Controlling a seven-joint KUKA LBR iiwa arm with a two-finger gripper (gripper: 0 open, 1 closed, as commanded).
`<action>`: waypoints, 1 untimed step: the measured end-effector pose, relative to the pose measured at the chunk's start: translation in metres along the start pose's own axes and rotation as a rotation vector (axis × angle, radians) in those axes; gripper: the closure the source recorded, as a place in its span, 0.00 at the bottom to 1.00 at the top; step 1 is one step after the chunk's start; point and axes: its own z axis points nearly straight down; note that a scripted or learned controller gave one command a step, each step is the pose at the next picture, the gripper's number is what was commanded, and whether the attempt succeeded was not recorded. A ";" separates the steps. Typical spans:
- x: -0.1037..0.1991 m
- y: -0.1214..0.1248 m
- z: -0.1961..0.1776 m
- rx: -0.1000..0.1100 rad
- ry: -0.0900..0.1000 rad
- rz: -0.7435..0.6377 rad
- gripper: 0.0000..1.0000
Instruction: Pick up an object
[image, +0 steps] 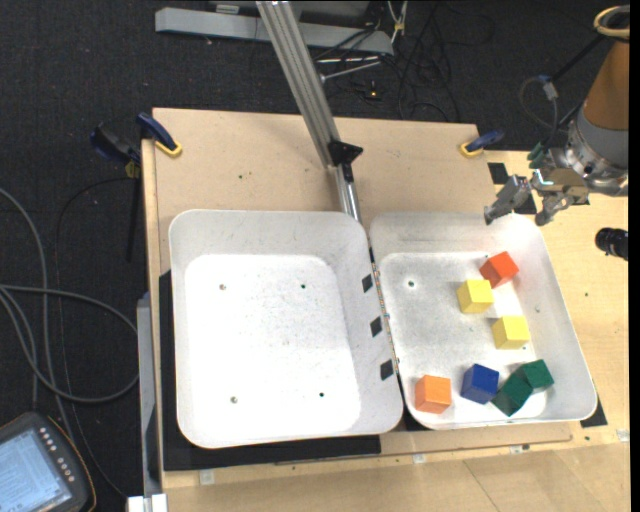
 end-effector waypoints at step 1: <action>0.000 0.000 -0.003 -0.003 -0.001 -0.001 0.00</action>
